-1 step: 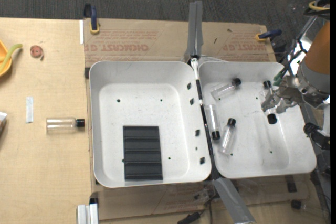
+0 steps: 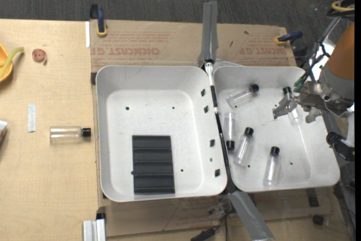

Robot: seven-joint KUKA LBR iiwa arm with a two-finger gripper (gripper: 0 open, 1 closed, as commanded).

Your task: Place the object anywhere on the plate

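Note:
A dark ribbed plate (image 2: 152,165) lies flat in the front part of the left bin (image 2: 113,82). Several clear vials with black caps lie in the right bin (image 2: 316,178): one at the back (image 2: 242,95), one along the left wall (image 2: 229,127), one near the middle (image 2: 244,148) and one at the front (image 2: 271,169). My gripper (image 2: 295,113) hangs low over the right bin's right half, open. Another vial (image 2: 291,103) lies under it, its cap pointing to the back, between the spread fingers; no grip on it shows.
A metal divider (image 2: 210,36) runs between the bins. On the wooden bench to the left lie a loose vial (image 2: 67,132), a white strip (image 2: 31,118), a small red disc (image 2: 38,55) and a yellow object (image 2: 5,62). Clamps (image 2: 99,20) hold the cardboard at the back.

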